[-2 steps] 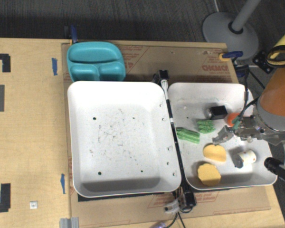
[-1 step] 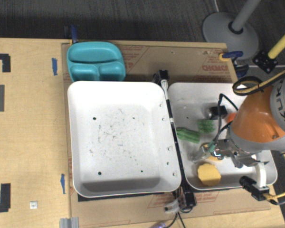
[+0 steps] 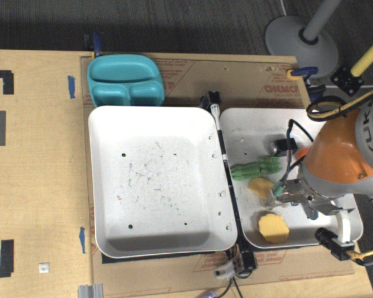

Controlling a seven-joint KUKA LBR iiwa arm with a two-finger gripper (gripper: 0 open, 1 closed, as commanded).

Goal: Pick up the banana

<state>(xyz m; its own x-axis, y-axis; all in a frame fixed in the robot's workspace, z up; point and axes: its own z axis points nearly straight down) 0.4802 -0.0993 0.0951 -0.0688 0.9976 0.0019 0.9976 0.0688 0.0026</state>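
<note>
Two white bins stand side by side on the worktop (image 3: 37,185); the left bin (image 3: 155,179) is the larger one, and the right bin (image 3: 255,126) carries all the small things. The banana (image 3: 260,187), as I judge it, is the small pale-yellow piece near the middle of the right bin, just below a green toy vegetable (image 3: 256,168) and touching or almost touching it. A yellow sponge-like block (image 3: 273,228) lies nearer to the front wall, apart from the banana.

The arm (image 3: 336,160) with its orange band hangs over the right bin, and the end effector (image 3: 285,193) is low, just beside the banana on its right side. Whether it is apart or together I cannot tell, because the metal parts are dark and mixed with cables. Nothing is seen between them, so I judge the step in hand is the approach, with the grasp not yet made.

The next move calls for a small shift toward the left bin, to centre over the banana, then a descent without catching the green vegetable
</note>
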